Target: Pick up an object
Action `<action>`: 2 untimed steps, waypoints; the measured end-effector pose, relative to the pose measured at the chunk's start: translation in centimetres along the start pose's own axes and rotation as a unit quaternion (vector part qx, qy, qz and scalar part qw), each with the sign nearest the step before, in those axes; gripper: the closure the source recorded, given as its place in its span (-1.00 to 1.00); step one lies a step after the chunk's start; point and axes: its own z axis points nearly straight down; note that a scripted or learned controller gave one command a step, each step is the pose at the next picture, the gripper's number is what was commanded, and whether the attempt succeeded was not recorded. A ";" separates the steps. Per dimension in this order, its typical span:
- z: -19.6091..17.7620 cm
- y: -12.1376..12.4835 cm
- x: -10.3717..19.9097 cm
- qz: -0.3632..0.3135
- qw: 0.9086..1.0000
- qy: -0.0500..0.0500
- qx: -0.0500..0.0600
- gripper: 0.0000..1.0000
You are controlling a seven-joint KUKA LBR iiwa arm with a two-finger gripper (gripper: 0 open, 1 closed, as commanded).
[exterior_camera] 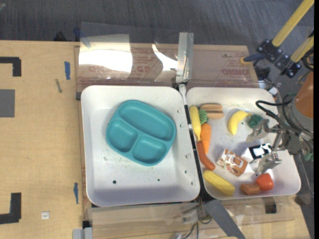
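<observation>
the gripper [265, 159], finger state indeterminate, hovered low in the right bin [294, 185] just above the tomato [265, 181] near the front wall; the tomato looked light, smooth and round, best gripped across its widest middle.

Two bins sit side by side on the bench. The left bin [94, 183] holds a divided plate [141, 132], nearer its back edge. The right bin [289, 185] is crowded — a corn cob [219, 181] at its front left corner, a carrot [205, 137] and sausage [205, 160] along its left wall, a hot dog [211, 110] near the back, a banana [237, 120] beside it, and a tomato [265, 181] toward the front edge.
</observation>
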 end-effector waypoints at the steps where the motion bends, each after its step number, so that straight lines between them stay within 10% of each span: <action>1: 9.0 -0.1 -9.4 -0.024 1.000 0.004 -0.002 -1.00; 2: 13.2 3.9 -8.1 0.022 1.000 -0.004 0.000 -1.00</action>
